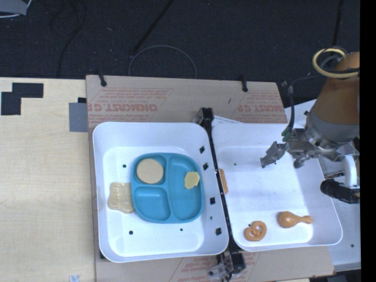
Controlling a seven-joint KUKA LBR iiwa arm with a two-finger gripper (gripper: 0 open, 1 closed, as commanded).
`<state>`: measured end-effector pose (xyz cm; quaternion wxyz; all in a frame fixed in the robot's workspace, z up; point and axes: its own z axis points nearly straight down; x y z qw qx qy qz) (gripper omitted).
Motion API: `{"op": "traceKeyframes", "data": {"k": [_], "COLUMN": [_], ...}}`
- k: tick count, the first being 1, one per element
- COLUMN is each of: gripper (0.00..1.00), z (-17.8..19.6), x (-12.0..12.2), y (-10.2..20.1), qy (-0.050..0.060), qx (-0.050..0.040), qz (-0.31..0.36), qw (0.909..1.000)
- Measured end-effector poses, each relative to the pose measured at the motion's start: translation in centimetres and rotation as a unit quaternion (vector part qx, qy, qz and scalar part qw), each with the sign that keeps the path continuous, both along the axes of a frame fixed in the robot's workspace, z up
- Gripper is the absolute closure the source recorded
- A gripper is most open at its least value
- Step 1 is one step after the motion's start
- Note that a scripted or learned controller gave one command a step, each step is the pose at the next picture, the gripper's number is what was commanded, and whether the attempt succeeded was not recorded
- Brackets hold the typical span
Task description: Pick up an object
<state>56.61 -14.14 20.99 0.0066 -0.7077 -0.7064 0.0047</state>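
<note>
At 3 o'clock of the bench, above the right bin (329,234), the gripper (286,155) is seen with fingers spread apart, nothing held between them. Right bin contents: pretzel-shaped piece (255,231) at 7 o'clock, tan drumstick-shaped piece (294,219) just beside it at 5 o'clock, both well apart from the gripper. Left bin (117,135): blue divided plate (167,207), on which a round tan piece (149,170) and a small yellow piece (192,180) are carried; pale flat piece (120,197) touching the plate at 9 o'clock

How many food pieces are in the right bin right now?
3: a pretzel and a drumstick near the front edge, and an orange piece against the left wall, partly hidden by the divider.
</note>
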Motion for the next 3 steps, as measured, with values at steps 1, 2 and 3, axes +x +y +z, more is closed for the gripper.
{"op": "traceKeyframes", "data": {"k": [1, 2, 3], "gripper": [0.0, 0.0, 0.0], "z": [0.7, -3.6, -9.4], "x": [0.3, 0.2, -0.4], "y": [0.0, 0.0, -0.6], "qy": [-0.006, -0.005, -0.005], "qx": [-0.0008, -0.0006, -0.0005], "qz": [0.001, 0.001, 0.001], "qw": [1.0, 1.0, 1.0]}}
